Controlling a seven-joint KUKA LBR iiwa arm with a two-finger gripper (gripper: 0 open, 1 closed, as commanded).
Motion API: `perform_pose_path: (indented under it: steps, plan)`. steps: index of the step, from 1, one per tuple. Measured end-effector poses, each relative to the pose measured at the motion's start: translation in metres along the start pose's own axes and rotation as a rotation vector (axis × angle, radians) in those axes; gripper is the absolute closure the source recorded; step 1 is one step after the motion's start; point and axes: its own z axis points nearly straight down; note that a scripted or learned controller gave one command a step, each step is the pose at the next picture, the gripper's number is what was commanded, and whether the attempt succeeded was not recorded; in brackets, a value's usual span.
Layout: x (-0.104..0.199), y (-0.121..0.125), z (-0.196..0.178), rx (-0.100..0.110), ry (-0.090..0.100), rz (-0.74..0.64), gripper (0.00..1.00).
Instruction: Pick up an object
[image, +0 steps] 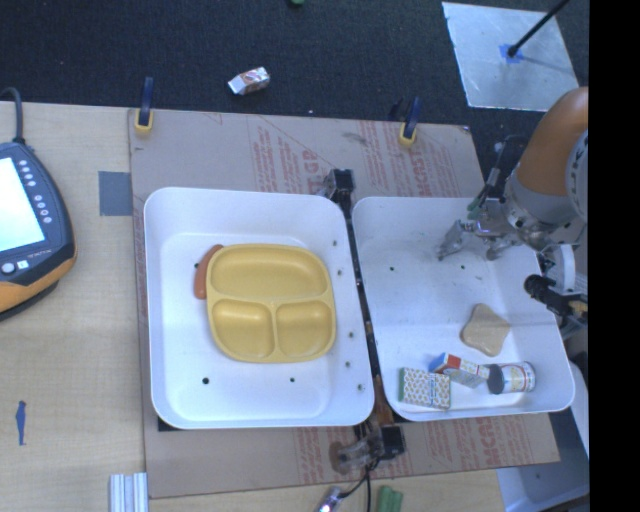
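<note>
White plastic bins sit side by side on the bench (80, 400), and the loose things lie in the right bin (400, 290). The arm's gripper (470, 243) hangs over that bin's upper part, its jaws spread wide with nothing between them, fingertips low near the bin floor over a bare patch.

The candidates for picking lie well apart from it, toward the near edge: a tan sponge-like piece (486, 329), a small tube or bottle (495, 376) lying on its side, and a patterned flat packet (426, 388) just beside it. They huddle at the lower rim, probably because things slide and settle there.

The left bin (170, 300) holds a yellow divided tray (270, 301) with something orange-red (201, 277) peeking from beneath its left edge.

By my judgement the grasp is not yet made; the gripper would need to travel toward the lower objects first.
</note>
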Motion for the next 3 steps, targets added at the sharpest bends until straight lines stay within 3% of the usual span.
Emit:
perform_pose_path:
  steps: [1, 2, 3]
  plan:
    - [0.014, -0.07, 0.0, 0.003, -0.002, -0.003, 0.0]
    - [-0.004, -0.114, -0.012, 0.003, -0.002, -0.004, 0.0]
    - [0.032, -0.078, -0.001, -0.002, -0.004, -0.005, 0.0]
